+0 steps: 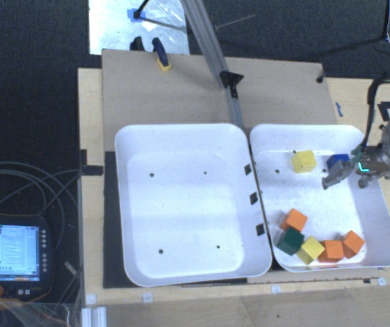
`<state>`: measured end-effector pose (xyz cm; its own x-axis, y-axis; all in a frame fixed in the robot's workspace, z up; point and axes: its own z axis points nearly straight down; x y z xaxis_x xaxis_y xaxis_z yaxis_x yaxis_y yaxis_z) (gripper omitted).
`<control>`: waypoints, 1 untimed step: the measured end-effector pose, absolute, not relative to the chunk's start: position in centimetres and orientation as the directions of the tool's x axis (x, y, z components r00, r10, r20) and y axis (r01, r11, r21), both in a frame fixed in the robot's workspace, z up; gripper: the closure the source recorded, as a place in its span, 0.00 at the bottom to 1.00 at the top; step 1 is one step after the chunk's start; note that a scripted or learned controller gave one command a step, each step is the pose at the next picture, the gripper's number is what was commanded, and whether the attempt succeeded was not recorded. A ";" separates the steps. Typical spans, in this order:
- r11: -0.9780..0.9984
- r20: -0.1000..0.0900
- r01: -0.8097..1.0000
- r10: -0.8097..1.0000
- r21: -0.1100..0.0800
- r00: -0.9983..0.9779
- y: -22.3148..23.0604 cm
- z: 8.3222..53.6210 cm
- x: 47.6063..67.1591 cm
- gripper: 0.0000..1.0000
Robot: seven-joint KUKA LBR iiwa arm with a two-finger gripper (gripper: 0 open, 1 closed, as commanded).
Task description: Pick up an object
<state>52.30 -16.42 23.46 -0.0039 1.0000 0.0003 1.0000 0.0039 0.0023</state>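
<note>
The right bin (pixel 276 182) holds several small blocks. A yellow block (pixel 304 161) and a blue block (pixel 337 161) lie near its far side. Along the near side sit an orange block (pixel 293 219), a dark green block (pixel 290 240), a second yellow block (pixel 312 249) and two more orange blocks (pixel 333 251) (pixel 352 243). My gripper (pixel 348 178) hangs over the right side of this bin, open, with nothing between its fingers. The blue block lies just beyond its left finger (pixel 332 177), close to it.
The left bin (pixel 123 182) stands beside the right one, the two rims meeting in the middle. A grey pole (pixel 208 39) slants across the back of the bench. A handheld control pendant (pixel 14 254) and cables lie on the floor at the left.
</note>
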 end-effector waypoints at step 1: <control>0.003 0.001 1.000 1.000 -0.003 -0.003 -15.7 18.0 51.6 0.00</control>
<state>51.59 -15.71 17.96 -0.0025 1.0000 0.0010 1.0000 0.0025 -0.0026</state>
